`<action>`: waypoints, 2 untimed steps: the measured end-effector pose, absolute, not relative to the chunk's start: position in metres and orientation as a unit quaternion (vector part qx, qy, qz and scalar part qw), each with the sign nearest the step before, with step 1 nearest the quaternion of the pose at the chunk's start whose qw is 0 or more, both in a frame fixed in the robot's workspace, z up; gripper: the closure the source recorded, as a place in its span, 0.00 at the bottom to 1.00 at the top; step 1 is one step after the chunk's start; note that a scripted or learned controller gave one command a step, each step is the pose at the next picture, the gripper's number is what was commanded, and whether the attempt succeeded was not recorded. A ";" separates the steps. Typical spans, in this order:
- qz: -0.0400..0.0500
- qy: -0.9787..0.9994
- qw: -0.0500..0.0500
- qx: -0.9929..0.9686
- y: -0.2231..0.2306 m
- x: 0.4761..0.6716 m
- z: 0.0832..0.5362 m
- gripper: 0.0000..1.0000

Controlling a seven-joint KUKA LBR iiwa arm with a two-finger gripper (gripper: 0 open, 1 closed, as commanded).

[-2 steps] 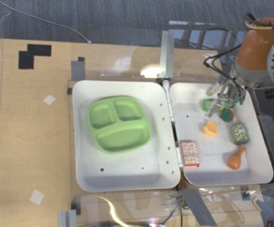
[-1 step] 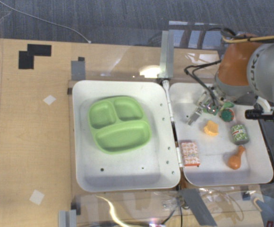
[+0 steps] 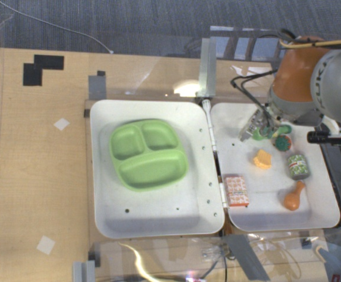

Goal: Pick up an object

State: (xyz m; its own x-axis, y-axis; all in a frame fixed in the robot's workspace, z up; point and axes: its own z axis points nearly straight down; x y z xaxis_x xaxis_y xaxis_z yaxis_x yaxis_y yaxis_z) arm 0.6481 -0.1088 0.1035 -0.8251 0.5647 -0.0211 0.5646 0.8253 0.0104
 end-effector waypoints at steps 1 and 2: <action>0.003 0.916 0.005 0.402 -0.051 0.630 0.189 1.00; 0.002 0.847 0.001 0.531 0.011 0.585 0.185 1.00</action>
